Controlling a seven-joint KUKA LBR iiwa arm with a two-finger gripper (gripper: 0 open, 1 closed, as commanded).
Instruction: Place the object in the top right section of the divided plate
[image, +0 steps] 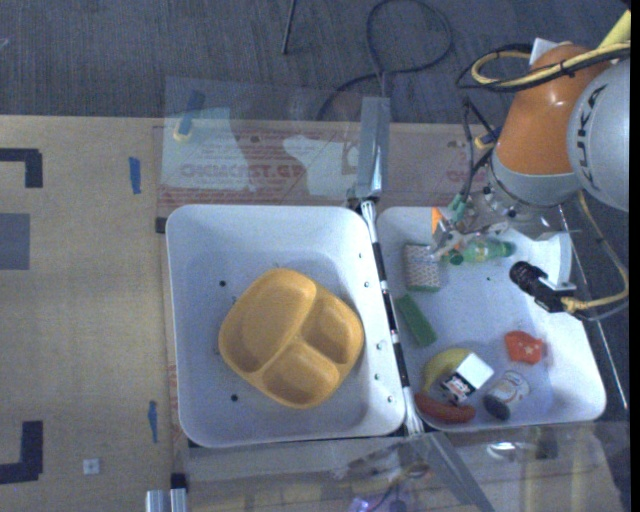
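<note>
In the right bin (590, 395), our gripper (452, 238) hangs low over the far corner, close to a small pile of things: a green bottle (478, 251) lying on its side and a speckled block (422, 267) just beside it. We think we are at the picking step, and nothing has gone to the yellow divided plate (291, 337) yet, which sits in the left bin (190, 300) with all its parts bare. To do this well, we should come straight down on one thing only, pinch it in the middle, and lift slowly so the others do not get dragged along. Then we should carry it over the wall between the bins and set it gently in the plate's top right part. We cannot tell if the gripper is open or closed, or if it holds anything, because it is too small and blurry here.
</note>
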